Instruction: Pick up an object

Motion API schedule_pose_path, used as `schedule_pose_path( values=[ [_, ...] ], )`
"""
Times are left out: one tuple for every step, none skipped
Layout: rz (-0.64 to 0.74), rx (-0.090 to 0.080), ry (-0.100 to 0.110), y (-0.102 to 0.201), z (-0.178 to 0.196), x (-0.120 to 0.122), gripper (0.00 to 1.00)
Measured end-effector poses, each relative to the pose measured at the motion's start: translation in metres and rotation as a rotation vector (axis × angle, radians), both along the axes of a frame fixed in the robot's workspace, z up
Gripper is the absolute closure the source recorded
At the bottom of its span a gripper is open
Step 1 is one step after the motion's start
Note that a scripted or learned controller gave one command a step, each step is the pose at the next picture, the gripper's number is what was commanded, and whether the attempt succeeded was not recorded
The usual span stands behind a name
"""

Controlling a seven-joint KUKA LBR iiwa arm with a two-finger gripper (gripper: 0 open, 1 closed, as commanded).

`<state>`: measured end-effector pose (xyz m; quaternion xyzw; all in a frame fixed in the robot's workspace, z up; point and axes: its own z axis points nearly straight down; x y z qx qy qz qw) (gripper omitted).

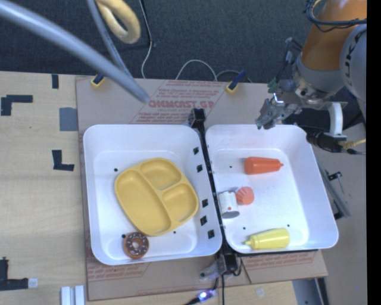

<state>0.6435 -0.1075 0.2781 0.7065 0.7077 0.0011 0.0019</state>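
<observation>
In the right bin [309, 179] lie an orange carrot-shaped toy [262, 165], a small orange shell-like piece [244, 195], a white and grey cylinder [227, 203] and a yellow bottle [269, 239]. The left bin [95, 179] holds a yellow divided plate [156, 195] and a chocolate donut [136, 245]. My gripper [269, 117] hangs over the back rim of the right bin, above and behind the carrot toy, with nothing visibly between its fingers.
A black divider [204, 179] runs between the two bins. Both bins rest on a cardboard sheet [178, 101] with clamps at its back corners. A grey pole [71, 41] and a yellow loop [119, 18] cross the upper left.
</observation>
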Motion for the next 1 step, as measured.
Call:
schedule_pose_path(
  values=[
    [0.003,0.002,0.007,0.0474,-0.0028,-0.0168,1.00]
  ],
)
